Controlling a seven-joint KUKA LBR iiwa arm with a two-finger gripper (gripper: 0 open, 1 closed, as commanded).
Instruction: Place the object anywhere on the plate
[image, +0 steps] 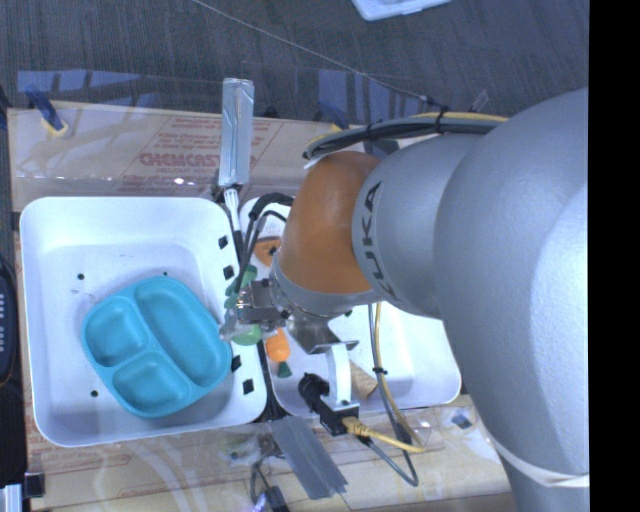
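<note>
Arm (430, 250) hung over the right bin (420, 375), gripper (262, 330) at the divider. Blue three-compartment plate (155, 345) sat in left bin (60, 250). Couldn't tell the tool's state.

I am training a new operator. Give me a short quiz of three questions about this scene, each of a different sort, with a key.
1. True or false: the blue plate lies in the left bin.
2. How many compartments does the plate have? A) two B) three C) four
3. Fill in: the band above the arm's wrist is coloured ____.

Key: 1 true; 2 B; 3 orange.
</note>
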